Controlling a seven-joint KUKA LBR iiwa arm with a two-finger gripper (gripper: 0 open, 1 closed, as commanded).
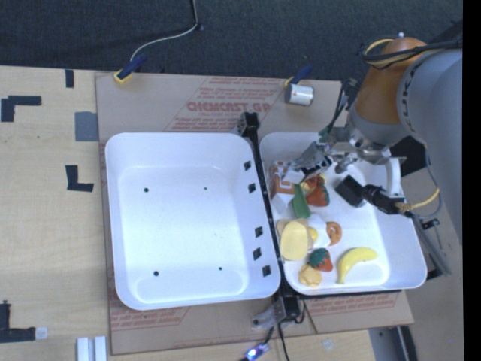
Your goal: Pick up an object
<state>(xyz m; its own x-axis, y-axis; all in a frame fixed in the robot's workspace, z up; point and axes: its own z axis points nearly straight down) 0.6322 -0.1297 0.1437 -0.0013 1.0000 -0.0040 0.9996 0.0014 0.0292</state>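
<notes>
Toy food (316,235) fills the right bin (402,265), just below the tool (319,160), whose opening I cannot tell.

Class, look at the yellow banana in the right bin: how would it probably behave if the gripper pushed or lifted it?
The banana is curved and smooth, so it would probably pivot or slide on the right bin's slick white floor. It looks like a rigid toy, likely light. Its narrow body suits a two-finger pinch across the middle.
</notes>
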